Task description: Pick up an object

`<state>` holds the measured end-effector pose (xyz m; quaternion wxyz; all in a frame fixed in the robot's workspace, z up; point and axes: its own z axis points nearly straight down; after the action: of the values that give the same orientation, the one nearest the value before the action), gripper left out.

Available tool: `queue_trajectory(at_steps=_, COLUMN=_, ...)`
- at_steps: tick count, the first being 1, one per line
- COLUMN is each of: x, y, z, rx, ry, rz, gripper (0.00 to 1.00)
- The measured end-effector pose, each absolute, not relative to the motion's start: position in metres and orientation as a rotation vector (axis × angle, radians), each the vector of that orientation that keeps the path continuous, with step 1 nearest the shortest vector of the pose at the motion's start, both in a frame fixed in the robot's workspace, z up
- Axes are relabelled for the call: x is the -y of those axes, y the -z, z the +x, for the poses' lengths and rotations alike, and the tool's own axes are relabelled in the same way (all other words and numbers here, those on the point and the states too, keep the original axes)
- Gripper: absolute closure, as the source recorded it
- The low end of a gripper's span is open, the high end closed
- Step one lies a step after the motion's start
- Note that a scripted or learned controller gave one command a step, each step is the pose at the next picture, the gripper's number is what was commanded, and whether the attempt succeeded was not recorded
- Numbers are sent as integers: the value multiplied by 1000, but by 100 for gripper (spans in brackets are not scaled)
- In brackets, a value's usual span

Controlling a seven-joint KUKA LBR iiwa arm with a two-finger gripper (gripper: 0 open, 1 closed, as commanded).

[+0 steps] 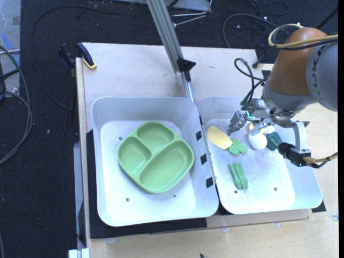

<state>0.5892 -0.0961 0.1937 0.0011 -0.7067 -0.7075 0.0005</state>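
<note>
The hand [243, 118] hangs low over the right bin [279, 198], above the yellow piece [219, 137]; its grip unreadable, likely lining up a pick.

Left bin [107, 198]: holds a green divided plate [156, 156].
Counter [129, 69]: carries both bins.
Floor [43, 117]: dark, with cables.

You see a smooth, matt green plastic tray [156, 157], glossy white plastic bins [107, 144], and a pale wood-look worktop [129, 63].
</note>
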Motion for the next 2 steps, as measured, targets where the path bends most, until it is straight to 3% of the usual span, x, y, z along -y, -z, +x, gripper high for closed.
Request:
queue_trajectory(at_steps=1, x=96, y=-194, z=590, rx=2223, ry=0, rz=-2220, gripper=0)
queue_trajectory(at_steps=2, x=94, y=-150, z=593, rx=2220, ry=-5, rz=-2219, gripper=0)
